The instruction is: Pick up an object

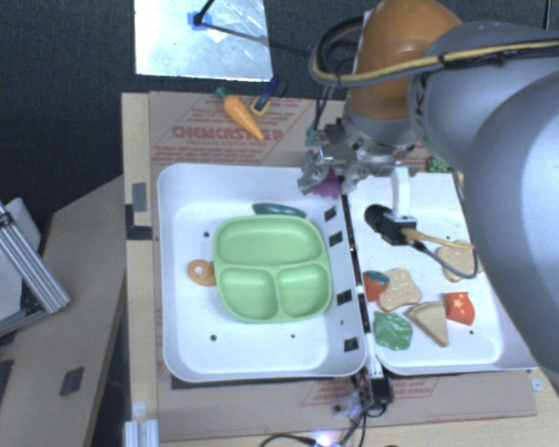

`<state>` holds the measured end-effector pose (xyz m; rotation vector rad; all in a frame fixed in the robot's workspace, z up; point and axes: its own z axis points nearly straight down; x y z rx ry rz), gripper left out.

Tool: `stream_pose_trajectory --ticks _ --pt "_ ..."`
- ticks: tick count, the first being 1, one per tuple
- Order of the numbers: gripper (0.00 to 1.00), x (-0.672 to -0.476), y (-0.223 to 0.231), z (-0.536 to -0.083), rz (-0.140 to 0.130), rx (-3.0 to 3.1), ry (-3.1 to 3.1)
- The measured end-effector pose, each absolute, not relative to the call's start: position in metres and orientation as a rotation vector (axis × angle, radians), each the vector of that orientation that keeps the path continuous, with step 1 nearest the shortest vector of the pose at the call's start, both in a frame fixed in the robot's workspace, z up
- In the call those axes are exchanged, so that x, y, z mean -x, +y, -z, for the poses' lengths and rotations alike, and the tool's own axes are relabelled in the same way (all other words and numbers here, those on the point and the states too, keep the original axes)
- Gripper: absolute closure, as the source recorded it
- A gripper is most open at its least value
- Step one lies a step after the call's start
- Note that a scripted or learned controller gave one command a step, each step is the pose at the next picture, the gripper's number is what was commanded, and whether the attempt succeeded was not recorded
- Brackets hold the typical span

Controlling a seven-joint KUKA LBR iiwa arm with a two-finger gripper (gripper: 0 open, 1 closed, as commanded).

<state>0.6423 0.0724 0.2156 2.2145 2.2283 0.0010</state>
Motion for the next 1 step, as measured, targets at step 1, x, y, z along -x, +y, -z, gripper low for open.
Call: stream_pose_trajectory --ticks 1 --pt "1.0 -0.6505 0.0768 -0.2312 -0.004 -2.213 2.227"
